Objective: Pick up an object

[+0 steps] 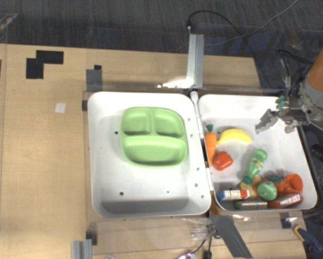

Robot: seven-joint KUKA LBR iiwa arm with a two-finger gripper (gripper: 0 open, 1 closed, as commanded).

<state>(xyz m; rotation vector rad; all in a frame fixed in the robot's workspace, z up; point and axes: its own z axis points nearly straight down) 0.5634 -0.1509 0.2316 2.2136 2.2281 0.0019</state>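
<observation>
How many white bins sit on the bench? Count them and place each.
2. The left bin holds a green divided plate; the right bin holds the toy food, with a yellow banana near its middle. None look hidden.

Right bin (296,144) holds the pickable items: yellow banana (235,136) lying flat near centre; orange carrot (210,143) along the left wall; red pepper (222,160) just beside it; green bottle (254,164) tilted; green apple (267,190), orange-red toy (290,184), flat packets (238,194) clustered at the front edge.
</observation>
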